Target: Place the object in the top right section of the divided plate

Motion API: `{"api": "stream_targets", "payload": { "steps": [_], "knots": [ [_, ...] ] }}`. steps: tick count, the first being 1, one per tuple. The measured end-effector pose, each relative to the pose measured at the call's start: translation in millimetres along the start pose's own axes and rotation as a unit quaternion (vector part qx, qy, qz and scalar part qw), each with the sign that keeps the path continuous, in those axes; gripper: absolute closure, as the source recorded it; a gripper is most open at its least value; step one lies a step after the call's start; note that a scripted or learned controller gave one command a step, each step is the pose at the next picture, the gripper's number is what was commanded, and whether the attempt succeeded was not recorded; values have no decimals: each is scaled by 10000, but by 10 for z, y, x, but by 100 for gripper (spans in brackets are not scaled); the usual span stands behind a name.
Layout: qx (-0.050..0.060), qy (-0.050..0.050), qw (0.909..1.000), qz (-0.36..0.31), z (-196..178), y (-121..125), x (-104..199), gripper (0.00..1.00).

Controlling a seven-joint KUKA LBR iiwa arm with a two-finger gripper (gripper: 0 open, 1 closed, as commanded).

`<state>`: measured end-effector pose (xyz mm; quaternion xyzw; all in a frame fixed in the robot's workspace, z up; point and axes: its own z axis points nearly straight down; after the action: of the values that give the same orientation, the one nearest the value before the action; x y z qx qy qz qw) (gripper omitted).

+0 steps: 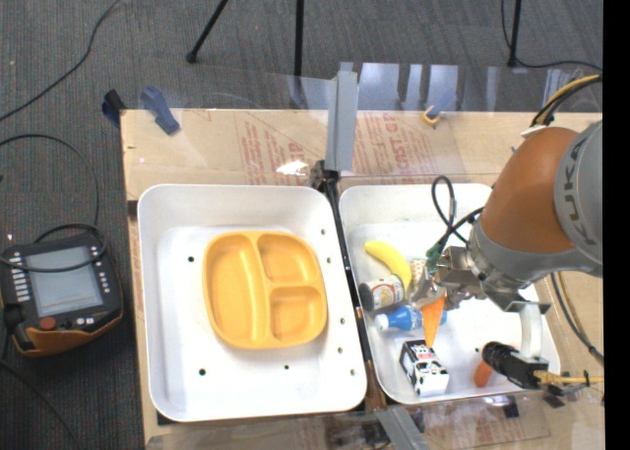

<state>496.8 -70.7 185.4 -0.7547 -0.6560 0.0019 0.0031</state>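
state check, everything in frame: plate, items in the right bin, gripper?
divided plate: flat in the left bin, sections bare
banana: lying in the right bin
small can: on its side
blue-capped bottle: on its side
carrot: tip down, under the gripper, grasp unclear
black-and-white box: resting near the bin's front wall

Evenly, brightly lit from above; soft faint shadows; glare on clear sheet [295,168] behind bins [177,212]; slightly soft focus throughout.

You look down at a slant from one fixed camera above the worktop [226,143], both white bins [167,241] in frame.
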Motion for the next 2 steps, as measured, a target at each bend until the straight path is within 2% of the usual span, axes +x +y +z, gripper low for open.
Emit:
{"api": "stream_targets", "payload": {
  "steps": [1, 2],
  "knots": [
    [9, -1, 9943, 1064, 1, -234, 66, 100],
    [-7, -5, 9999, -150, -173, -56, -369, 100]
  ]
}}
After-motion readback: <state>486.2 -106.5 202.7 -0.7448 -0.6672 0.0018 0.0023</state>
